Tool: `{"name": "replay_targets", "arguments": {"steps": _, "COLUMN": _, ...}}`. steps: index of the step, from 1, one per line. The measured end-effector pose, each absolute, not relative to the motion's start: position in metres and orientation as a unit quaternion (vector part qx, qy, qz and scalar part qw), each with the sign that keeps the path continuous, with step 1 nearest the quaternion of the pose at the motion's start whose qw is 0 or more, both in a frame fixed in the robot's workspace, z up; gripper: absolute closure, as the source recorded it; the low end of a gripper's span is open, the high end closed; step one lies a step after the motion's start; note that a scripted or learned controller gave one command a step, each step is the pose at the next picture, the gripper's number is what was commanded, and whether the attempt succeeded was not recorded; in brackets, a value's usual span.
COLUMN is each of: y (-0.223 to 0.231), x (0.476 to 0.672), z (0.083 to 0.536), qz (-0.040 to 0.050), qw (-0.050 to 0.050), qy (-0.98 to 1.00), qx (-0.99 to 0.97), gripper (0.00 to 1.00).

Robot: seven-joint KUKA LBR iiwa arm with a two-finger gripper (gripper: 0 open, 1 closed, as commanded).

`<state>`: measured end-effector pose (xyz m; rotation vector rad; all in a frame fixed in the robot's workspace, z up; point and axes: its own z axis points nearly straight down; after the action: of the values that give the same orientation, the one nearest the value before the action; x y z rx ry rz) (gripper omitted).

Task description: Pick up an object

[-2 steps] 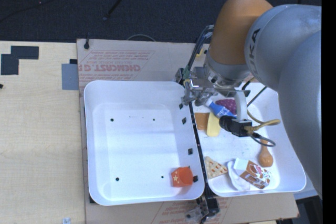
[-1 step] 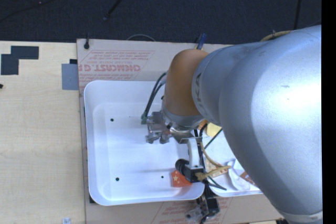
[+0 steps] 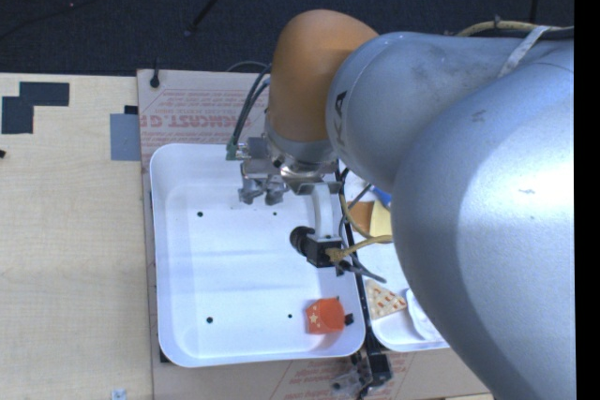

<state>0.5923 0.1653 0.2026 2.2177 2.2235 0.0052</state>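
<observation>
A: Going big to small. What's taking up the frame?

B: The grey arm (image 3: 469, 164) is reaching in from the view's right and covering most of that side. The orange band is sitting just above the wrist.

A: Bins?

B: The white bin on the view's left (image 3: 169, 248) is lying open to the camera on the bench (image 3: 66, 248). The other bin (image 3: 412, 337) is mostly hiding under the arm. A yellow piece (image 3: 380, 220) and a patterned card (image 3: 384, 300) are peeking out of it.

A: Gripper?

B: The gripper (image 3: 262, 194) is hanging over the far part of the left-side bin and pointing down. I can't tell from this angle whether it's wide or narrow. I'm not seeing anything in it.

A: Target?

B: I'm picking the small orange block (image 3: 325, 316). It's lying alone on the floor of the left-side bin, in the near corner next to the other bin. It's sitting close to both walls there and well apart from the gripper.

A: How's it going to handle?

B: I'm guessing light and fairly stiff, with a boxy shape and flat faces, so nothing fragile-looking. Something dark is sticking out of its side, but it's too small to identify.

A: Where to grab?

B: I'm thinking across the two flat sides, at mid-body. The walls are crowding it, so closing parallel to the nearer wall is looking safer. The risk I'm seeing is nudging it into the corner.
</observation>
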Motion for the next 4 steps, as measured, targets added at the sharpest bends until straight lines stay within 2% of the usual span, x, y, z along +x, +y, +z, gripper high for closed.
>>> {"name": "replay_targets", "arguments": {"steps": 1, "y": 0.199, "x": 0.647, "z": 0.385, "qz": 0.0076, "qw": 0.004, "qy": 0.708, "qx": 0.706, "gripper": 1.00}}
{"name": "replay_targets", "arguments": {"steps": 2, "y": 0.227, "x": 0.644, "z": 0.537, "qz": 0.0069, "qw": 0.003, "qy": 0.708, "qx": 0.706, "gripper": 1.00}}
{"name": "replay_targets", "arguments": {"steps": 3, "y": 0.243, "x": 0.644, "z": 0.414, "qz": -0.0045, "qw": -0.002, "qy": 0.708, "qx": 0.707, "gripper": 1.00}}
{"name": "replay_targets", "arguments": {"steps": 4, "y": 0.244, "x": 0.643, "z": 0.546, "qz": 0.0043, "qw": 0.002, "qy": 0.708, "qx": 0.706, "gripper": 1.00}}
